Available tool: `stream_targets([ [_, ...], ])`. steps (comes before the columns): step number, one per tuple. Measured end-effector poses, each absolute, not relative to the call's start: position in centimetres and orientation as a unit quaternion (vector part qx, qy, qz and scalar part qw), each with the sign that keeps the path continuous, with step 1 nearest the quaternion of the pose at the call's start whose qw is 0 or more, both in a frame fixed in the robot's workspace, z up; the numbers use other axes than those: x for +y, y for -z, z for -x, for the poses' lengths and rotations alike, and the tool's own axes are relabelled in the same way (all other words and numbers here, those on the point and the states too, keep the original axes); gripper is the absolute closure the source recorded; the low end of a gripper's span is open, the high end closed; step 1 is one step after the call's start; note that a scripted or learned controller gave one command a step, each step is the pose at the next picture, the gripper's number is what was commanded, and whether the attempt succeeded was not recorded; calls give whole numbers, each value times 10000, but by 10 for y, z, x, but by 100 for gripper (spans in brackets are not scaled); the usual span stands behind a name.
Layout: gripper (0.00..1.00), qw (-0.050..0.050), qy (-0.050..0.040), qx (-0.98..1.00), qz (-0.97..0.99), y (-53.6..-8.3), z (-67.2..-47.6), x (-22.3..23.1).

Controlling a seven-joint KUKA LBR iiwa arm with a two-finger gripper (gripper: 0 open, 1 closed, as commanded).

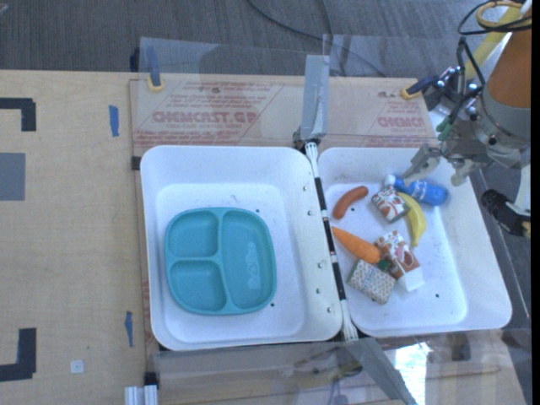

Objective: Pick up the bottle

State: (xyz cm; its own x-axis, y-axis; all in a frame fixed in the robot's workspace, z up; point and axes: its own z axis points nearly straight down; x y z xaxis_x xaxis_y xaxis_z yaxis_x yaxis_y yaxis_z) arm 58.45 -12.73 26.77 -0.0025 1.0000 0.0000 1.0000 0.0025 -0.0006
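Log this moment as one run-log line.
gripper: open, above right bin | bottle: lying in bin beside banana, not held | pick: not done

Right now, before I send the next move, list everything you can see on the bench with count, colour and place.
Bins: two, white, side by side.
Plate: one, teal, three compartments, in the left bin.
Bottle: one, blue with a white cap, lying at the back of the right bin.
Banana: one, yellow, just in front of the bottle.
Sausage: one, red-orange, right bin near the divider.
Carrot: one, orange, right bin's left side.
Small cartons: about three, patterned, centre of the right bin.
Gripper: one, grey, above the bottle.
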Motion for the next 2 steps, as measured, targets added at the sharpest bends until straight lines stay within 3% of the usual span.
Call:
stream_targets([
  [1, 0, -8, 0, -7207, 6932, -197, -621, -191],
  [2, 0, -17, 44, -7125, 7017, -101, -633, -215],
])
